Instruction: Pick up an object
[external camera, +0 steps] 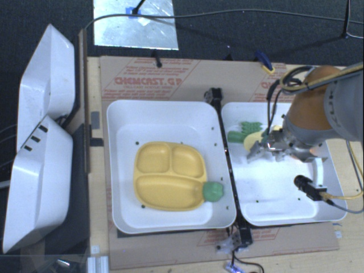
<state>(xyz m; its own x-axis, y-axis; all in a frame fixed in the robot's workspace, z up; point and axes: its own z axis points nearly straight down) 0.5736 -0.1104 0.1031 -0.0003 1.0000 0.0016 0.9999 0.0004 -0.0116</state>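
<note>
One fixed overhead camera, slanted over both bins

You had even, fairly bright overhead light, and the two white bins nearly washed out. The metal sheet at upper left threw mottled glare. Shadows were soft and short. The frame was slightly soft overall, and the dark floor showed grain.

Bench (brown sheet w/ red print on top) carries two shallow white bins side by side: left bin & right bin, touching along a black divider btwn them
</note>
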